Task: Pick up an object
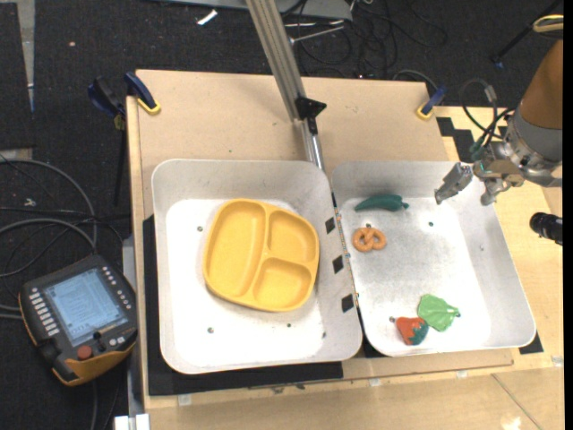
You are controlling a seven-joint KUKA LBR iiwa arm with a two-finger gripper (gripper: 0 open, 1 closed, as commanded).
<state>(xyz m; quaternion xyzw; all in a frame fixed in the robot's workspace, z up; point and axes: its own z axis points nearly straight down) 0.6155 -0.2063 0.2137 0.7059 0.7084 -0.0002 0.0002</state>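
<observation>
The right bin [483,267] holds a dark green pepper-like piece [382,203] near its far left, an orange pretzel [369,238] just below it, and a green leafy toy [437,313] beside a small red and orange piece [412,330] at the front. My gripper [471,184] hangs over the bin's far right corner, well to the right of the green piece. Its two fingers stand spread apart with nothing between them.
The left bin [179,240] carries a yellow divided plate [262,254]. A slanted metal pole [282,56] runs down to the gap between the bins. Clamps sit at the bench's far corners. A teach pendant [79,316] lies on the floor at left.
</observation>
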